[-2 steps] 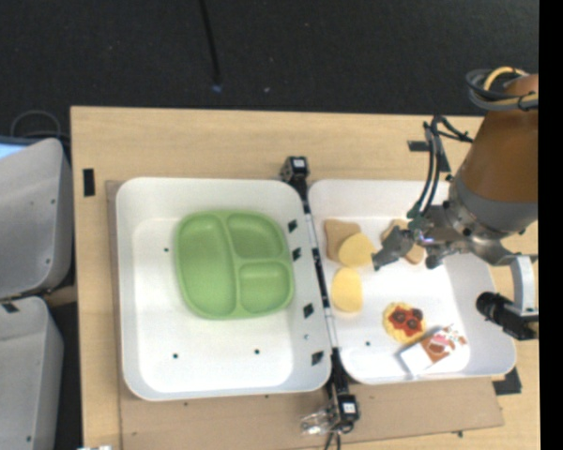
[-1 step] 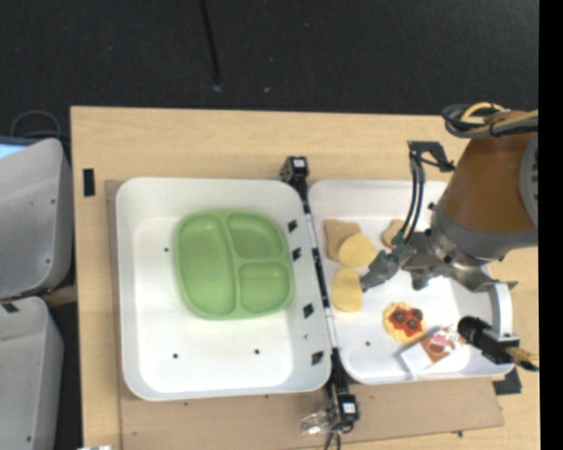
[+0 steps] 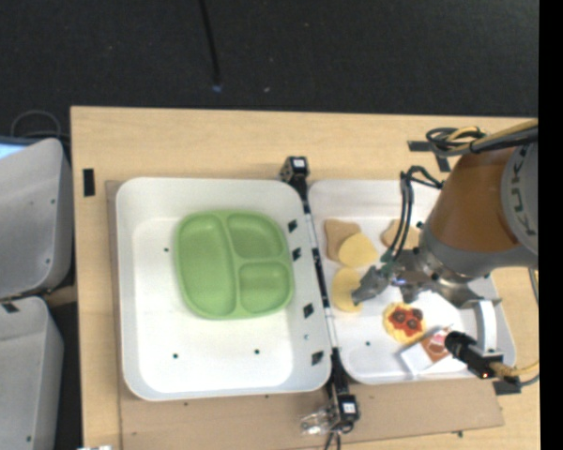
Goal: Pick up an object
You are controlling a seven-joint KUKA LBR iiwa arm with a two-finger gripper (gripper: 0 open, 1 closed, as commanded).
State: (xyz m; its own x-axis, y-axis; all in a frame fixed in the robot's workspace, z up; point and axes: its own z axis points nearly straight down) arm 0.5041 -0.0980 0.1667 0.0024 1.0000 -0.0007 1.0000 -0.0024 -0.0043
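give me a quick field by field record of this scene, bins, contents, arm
left bin: holds a green divided plate
right bin: holds toy food pieces
yellow pieces: near the divider, with a tan piece beside them
red and yellow piece: nearer the bin's front
arm: over the right bin
gripper: low among the yellow pieces, grasp unclear

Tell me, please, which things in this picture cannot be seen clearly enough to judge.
- The tool in the camera view: too small and blurred to judge its state.
- Right bin: the arm covers much of its right part, so anything beneath is hidden.
- A pale item beside the arm: partly hidden by the arm.
- The small red and white item: too small to identify.
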